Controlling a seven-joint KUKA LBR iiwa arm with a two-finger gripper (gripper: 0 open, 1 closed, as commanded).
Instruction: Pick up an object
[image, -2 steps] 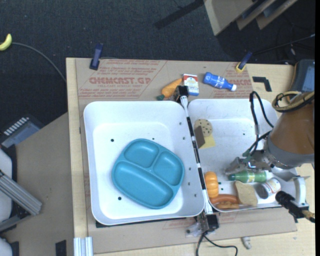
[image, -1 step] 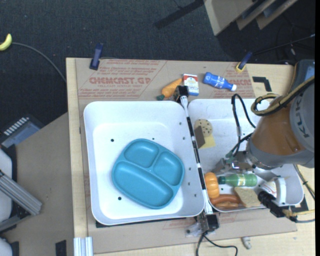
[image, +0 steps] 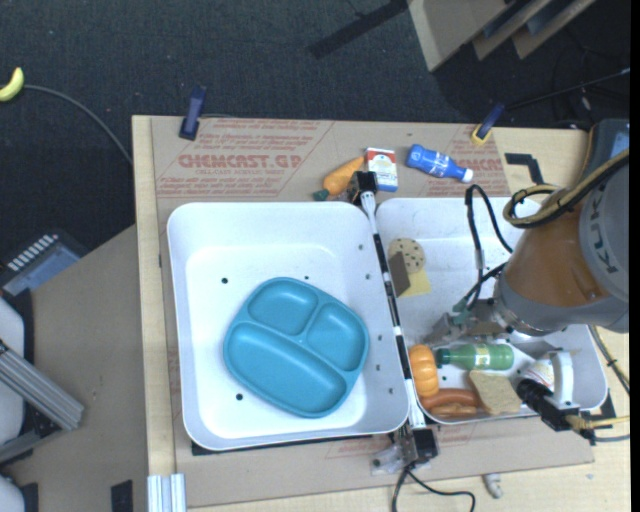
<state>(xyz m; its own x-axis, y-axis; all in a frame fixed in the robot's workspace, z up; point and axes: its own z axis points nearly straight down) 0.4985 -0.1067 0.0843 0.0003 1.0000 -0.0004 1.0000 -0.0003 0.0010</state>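
Note:
The right bin (image: 440, 225) holds several small items at its front: a green bottle (image: 478, 356) lying on its side, an orange pumpkin-like piece (image: 423, 368), a brown sausage (image: 450, 403) and a tan bread slice (image: 497, 392). A tan wedge with dark spots (image: 407, 264) lies near the bin's left wall. My gripper (image: 462, 322) is low in this bin, just above and slightly left of the green bottle. The grey arm and its orange band (image: 545, 265) cover the bin's right half. I see no object between the gripper's tips.
The left bin (image: 200, 240) holds a blue divided plate (image: 295, 345). Behind the bins on the board lie a blue bottle (image: 437, 163), a small red-and-white carton (image: 381, 168) and an orange carrot (image: 343, 176). A black cable (image: 480, 225) loops over the right bin.

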